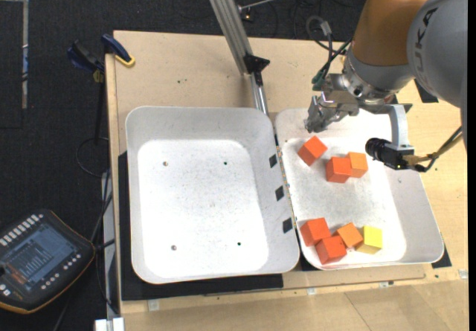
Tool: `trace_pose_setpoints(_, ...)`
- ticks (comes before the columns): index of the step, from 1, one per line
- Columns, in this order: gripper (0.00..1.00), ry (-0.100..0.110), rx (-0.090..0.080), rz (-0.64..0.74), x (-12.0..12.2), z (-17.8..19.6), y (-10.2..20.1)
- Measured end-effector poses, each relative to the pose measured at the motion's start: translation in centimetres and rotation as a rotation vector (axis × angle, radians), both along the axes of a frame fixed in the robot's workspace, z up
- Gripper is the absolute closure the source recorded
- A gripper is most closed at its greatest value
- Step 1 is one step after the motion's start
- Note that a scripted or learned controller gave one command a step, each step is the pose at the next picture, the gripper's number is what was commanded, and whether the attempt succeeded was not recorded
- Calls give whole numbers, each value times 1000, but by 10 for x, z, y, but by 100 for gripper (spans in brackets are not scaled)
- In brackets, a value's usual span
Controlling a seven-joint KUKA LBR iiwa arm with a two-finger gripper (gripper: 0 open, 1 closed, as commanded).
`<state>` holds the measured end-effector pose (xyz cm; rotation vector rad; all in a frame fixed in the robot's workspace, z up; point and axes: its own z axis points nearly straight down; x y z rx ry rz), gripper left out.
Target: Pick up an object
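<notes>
Gripper hovers at right bin's far edge; can't tell its state. Nearest orange cube sits just below it, nearer the camera, w/ other cubes beyond.

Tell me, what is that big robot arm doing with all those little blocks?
The grey robot arm with the orange band reaches in from the right, and its gripper hovers over the far end of the right white bin. It holds nothing. Closest to it lies a small orange-red cube. Five more small blocks lie in that bin, including one yellow cube. The left white bin sits beside it.
</notes>
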<state>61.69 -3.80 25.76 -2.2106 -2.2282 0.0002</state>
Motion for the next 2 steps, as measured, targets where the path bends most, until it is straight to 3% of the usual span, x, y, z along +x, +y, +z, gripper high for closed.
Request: trace_pose_setpoints(2, 100, 0, 0, 0, -27, -19, 121)
